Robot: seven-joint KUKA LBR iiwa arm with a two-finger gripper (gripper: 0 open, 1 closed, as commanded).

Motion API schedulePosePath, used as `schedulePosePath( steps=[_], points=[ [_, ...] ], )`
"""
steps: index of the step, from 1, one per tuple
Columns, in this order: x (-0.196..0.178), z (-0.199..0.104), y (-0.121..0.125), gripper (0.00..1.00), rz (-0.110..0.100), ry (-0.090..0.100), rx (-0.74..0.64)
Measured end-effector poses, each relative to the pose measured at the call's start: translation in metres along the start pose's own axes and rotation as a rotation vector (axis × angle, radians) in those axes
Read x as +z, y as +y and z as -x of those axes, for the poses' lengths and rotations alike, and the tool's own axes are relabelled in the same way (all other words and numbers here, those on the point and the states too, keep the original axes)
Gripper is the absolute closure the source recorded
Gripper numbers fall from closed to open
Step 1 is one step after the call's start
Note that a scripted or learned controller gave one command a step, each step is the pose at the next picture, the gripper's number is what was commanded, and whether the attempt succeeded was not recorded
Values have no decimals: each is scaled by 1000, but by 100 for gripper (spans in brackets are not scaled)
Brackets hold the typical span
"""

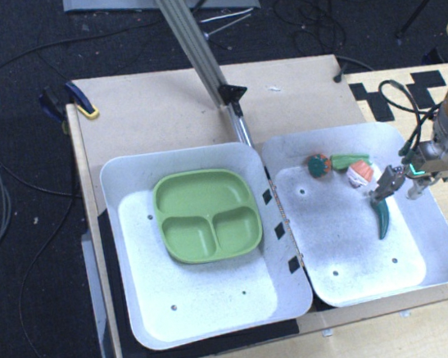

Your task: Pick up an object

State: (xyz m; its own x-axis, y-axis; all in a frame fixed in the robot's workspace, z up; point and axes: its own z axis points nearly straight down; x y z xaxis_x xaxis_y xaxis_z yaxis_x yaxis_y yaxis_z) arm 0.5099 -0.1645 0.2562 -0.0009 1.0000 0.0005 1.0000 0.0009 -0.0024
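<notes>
Since the task names no one object, you may choose among three small things in the right bin [362,279].
Nearest object: a teal curved piece [382,218], right of centre in the frame, lying flat on the bin floor just below the gripper [390,182].
How it should handle: it looks light, thin and fairly stiff, maybe slick plastic; you would likely do best across its narrow middle, since the pointed ends could slip out.
Other objects: a red-and-white lump [360,173] and a round teal-and-orange toy [319,166] with a green strip [350,160] beside it, upper part of the right bin. These look small and light too; the round one may roll.
Gripper: at the right edge, its dark fingers pointing left over the top of the teal piece; I cannot tell how wide they stand, and nothing shows between them.
Left bin [143,309]: holds a green divided plate [208,215], rigid and broad, a poor fit for narrow fingers.
</notes>
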Motion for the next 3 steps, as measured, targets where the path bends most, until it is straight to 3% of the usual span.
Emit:
schedulePosePath(
  steps=[1,3],
  points=[
    [-1,0,0,0,2,-1,0],
    [116,9,-17,0,-5,1,3]
  ],
)
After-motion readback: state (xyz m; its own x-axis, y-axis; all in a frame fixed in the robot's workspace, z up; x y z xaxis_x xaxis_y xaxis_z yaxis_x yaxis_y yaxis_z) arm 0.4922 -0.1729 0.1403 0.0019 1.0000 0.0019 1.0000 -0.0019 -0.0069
